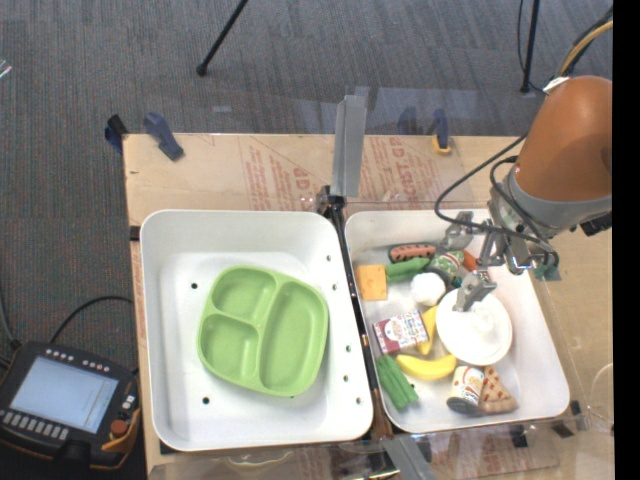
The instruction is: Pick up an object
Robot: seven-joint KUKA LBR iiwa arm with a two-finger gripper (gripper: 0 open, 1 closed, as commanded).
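Note:
My gripper [466, 265] hangs over the back of the right bin [555, 368], its two fingers spread apart and open with nothing held between them. One fingertip [474, 291] is just above the rim of a white plate [478, 333]. The other is near a small can [446, 263]. Around them lie a white ball [427, 288], a banana [425, 366], a red and white carton [400, 330], an orange cheese block [372, 281], a hot dog [411, 252], a green bean bundle [397, 383], a second can [463, 389] and a pizza slice [496, 394].
The left bin [175, 243] holds a green divided tray [264, 330]. A grey post [349, 153] stands behind the gap between the bins. Cables loop from the arm's orange band [570, 138] over the right bin's back edge.

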